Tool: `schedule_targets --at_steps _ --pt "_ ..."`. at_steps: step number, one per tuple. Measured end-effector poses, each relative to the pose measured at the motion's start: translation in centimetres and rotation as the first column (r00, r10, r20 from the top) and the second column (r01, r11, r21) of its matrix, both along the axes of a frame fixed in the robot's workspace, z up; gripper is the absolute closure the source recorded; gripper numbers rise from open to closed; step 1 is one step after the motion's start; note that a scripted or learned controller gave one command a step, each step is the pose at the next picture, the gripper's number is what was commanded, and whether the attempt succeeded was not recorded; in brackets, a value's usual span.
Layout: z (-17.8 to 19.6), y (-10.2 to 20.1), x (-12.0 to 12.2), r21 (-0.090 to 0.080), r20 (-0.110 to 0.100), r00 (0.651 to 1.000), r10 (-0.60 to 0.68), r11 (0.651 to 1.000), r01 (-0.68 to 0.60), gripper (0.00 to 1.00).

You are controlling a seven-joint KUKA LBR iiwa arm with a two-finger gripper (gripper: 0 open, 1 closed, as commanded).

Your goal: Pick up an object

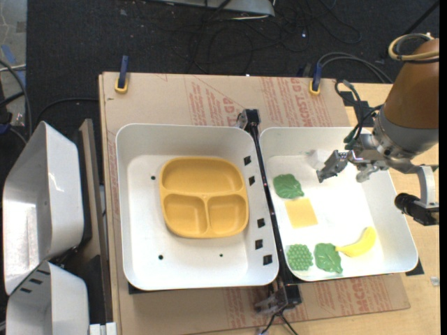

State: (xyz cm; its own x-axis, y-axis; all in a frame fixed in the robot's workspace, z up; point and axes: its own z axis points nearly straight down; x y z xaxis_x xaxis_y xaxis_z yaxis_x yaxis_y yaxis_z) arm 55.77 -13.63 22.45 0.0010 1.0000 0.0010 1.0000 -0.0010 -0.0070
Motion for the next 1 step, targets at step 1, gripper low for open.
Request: schedule_targets --at_steps 1 --pt "-4.47 -0.23 -0.48 0.0 0.002 1.0 -0.001 1.0 0.001 0.0"
